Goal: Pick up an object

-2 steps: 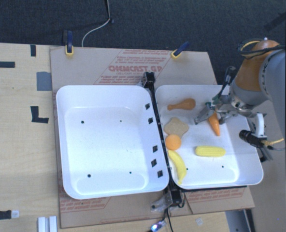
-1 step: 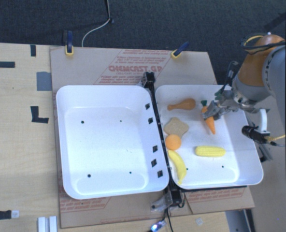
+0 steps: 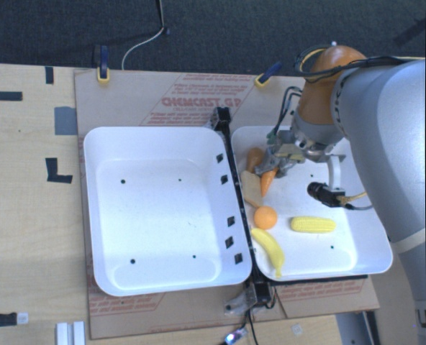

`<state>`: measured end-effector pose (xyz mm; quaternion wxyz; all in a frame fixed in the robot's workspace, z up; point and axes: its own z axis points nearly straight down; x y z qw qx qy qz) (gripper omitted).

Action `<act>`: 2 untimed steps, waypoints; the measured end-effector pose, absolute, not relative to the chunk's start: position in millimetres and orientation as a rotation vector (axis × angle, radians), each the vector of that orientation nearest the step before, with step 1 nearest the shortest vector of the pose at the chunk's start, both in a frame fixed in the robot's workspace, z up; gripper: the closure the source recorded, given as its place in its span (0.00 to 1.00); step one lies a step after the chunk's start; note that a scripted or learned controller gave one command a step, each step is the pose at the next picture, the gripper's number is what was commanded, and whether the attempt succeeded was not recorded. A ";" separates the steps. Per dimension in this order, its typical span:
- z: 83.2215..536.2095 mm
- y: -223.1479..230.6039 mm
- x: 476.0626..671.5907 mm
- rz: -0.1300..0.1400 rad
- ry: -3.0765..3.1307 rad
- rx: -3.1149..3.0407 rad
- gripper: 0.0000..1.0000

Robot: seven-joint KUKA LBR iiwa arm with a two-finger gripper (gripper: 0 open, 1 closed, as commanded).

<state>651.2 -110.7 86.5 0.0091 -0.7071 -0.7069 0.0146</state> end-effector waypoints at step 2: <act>190.1 -18.1 556.1 -0.006 -2.230 -2.213 1.00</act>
